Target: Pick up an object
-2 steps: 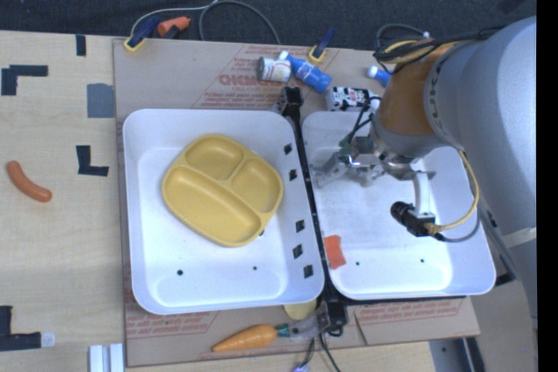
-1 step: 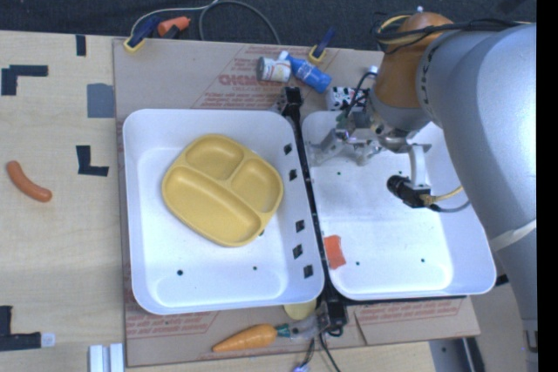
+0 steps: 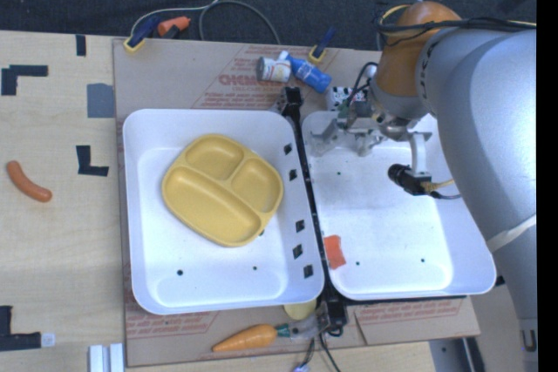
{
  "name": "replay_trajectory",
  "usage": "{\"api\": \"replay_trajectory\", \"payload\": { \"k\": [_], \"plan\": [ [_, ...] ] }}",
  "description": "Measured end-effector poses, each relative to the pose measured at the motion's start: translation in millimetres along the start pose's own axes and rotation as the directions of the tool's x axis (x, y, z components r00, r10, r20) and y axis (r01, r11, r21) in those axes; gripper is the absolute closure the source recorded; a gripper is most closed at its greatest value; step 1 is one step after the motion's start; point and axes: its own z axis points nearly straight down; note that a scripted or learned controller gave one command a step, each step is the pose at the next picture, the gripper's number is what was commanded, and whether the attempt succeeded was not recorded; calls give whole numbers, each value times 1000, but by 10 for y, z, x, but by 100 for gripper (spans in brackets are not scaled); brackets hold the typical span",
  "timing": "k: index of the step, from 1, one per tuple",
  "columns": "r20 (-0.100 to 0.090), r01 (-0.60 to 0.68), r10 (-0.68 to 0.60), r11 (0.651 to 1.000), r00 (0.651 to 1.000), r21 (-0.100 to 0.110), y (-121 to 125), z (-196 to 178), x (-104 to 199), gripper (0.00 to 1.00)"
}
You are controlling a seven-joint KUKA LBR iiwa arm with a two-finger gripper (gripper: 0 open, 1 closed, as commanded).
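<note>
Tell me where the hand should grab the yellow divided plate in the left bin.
Grip the yellow divided plate by its raised outer rim on the right edge, coming down from above. It lies flat and wide, so only the thin rim fits between fingers. That edge is nearest the arm.

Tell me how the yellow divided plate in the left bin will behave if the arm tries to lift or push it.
The yellow divided plate looks like moulded plastic, so probably stiff and light for its size. It lies flat on the left bin floor, wide and shallow, so it should slide when pushed, not roll or tip. Its low, rounded rim may give little to grip, so a pinch could slip.
</note>
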Motion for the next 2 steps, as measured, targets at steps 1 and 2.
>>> {"api": "replay_trajectory", "payload": {
  "k": [1,2],
  "plan": [
    [3,1,-1,1000,1000,-1,-2,-106,1,100],
    [-3,1,-1,1000,1000,5,-979,-1029,548,100]
  ]
}}
